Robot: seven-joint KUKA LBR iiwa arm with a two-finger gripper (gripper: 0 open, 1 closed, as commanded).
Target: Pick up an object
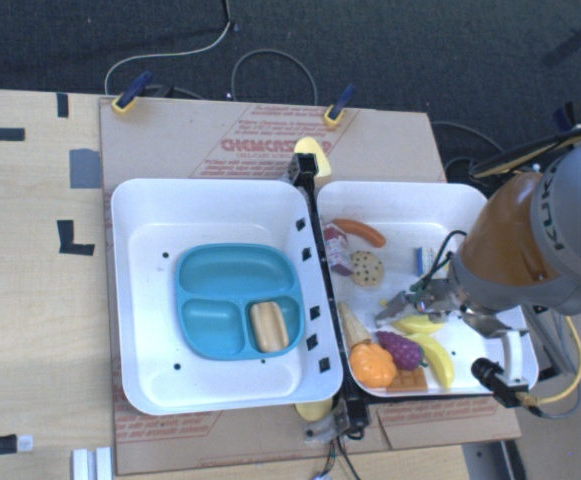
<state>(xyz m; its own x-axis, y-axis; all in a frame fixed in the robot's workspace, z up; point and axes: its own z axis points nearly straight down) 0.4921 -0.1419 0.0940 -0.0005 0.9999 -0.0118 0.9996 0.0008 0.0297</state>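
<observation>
A yellow banana [432,353] lies in the right bin [470,200], just beside purple grapes [402,349] and an orange [373,365] at the bin's near edge. The pincer [410,306] hangs low over the banana's upper end, at the tip of the arm [515,248] reaching in from the right; whether it is spread or pressed together cannot be told at this size, and nothing is seen pinched in it. The step in hand looks like the descent onto a target, with the grasp not yet made. The next move calls for a straight drop onto the banana and a firm close, clear of the crowding grapes. Farther back sit a cookie [366,267] and a sausage [358,232]. In the left bin [140,208], a blue tray [220,293] holds a bread roll [268,326].
</observation>
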